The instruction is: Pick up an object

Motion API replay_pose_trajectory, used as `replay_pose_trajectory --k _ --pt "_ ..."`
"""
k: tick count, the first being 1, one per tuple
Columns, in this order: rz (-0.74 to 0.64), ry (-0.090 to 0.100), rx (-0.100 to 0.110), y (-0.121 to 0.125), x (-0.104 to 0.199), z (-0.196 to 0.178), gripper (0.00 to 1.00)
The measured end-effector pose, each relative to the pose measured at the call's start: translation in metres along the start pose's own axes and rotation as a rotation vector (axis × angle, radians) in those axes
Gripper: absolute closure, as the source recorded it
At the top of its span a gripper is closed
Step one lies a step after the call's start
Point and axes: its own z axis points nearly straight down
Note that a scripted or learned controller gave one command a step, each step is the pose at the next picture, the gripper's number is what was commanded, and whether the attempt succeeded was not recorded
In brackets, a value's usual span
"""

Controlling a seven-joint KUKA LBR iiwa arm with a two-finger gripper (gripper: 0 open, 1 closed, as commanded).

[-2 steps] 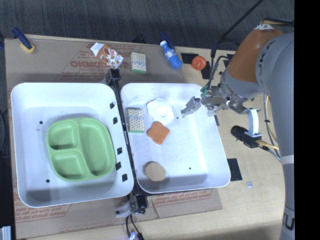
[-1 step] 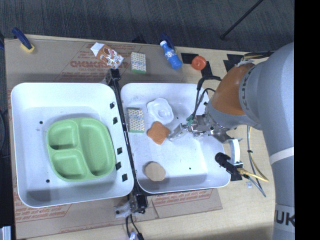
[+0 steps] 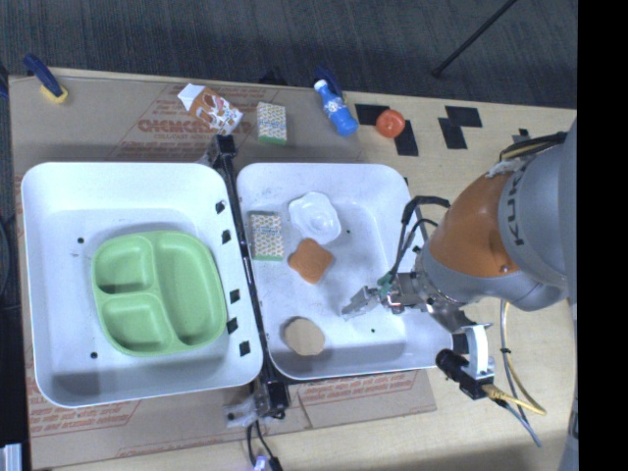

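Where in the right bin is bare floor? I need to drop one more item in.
Free: the top-right corner of the right bin, beside the white cup. Crowded: the left side, with foil packet, orange sponge and tan disc; the gripper is at lower centre.

Bright, even light from overhead; both white bins (image 3: 59, 263) glow almost washed out, with soft grey shadows along their inner walls. The floor at the top sits dark. Picture slightly soft and grainy, small details fuzzy, no strong glare.
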Motion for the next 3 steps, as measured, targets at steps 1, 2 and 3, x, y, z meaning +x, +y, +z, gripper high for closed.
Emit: replay_pose_trajectory --k 1,2,3 --pt "-0.004 0.002 0.001 0.018 0.061 0.012 0.0" --pt "-0.003 0.001 0.001 -0.002 0.108 0.013 0.0" --pt "-0.006 0.0 0.001 -0.001 0.107 0.003 1.0"
